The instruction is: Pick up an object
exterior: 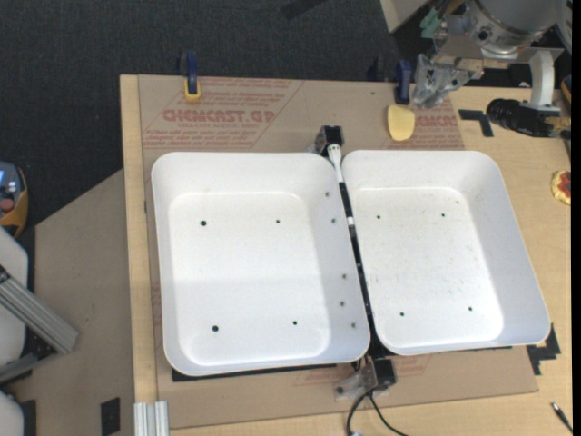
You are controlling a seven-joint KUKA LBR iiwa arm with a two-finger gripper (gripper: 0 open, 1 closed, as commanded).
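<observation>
Two shallow white bins sit side by side on the bench, the left bin [245, 262] and the right bin [436, 252], each showing four small dark dots on its floor. One pale yellow object [400, 122] lies on the board just beyond the right bin's far rim. The gripper [434, 87] hangs close above and beside it; whether its claw is spread or pressed together, I cannot tell.

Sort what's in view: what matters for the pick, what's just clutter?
Job-relevant:
- gripper, up past the bins' far edge
- yellow object, lying on the board just beyond the right bin, close to the gripper
- left bin

Lying about:
- blue-and-yellow clamp at the board's far edge
- black clip between the bins
- cable at the near edge
</observation>
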